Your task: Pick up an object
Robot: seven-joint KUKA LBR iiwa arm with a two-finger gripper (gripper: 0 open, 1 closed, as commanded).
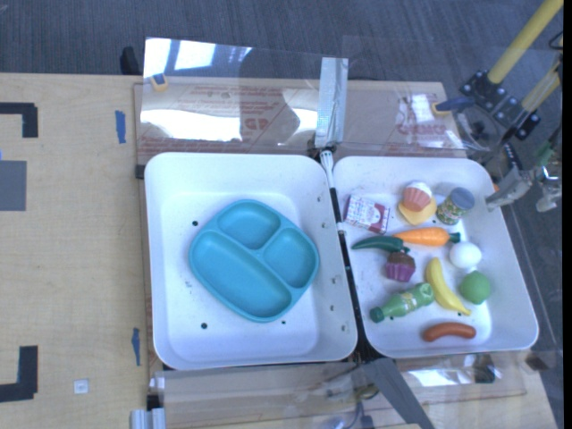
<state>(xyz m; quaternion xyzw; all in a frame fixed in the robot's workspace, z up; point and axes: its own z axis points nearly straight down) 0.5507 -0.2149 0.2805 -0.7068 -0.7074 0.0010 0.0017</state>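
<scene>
Left bin (170,329): blue divided plate (254,259) at centre. Right bin (514,307): red packet (365,213), green chili (378,243), purple fruit (399,265), green bottle (403,303), cupcake (416,203), carrot (424,237), banana (443,286), sausage (450,332), white egg (465,256), lime (475,287). Tool (509,189) at right bin's upper right rim, clear of toys; grip state cannot tell.

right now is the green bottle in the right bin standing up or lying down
Lying down. The green bottle rests on its side on the right bin's floor, beside the banana.
</scene>
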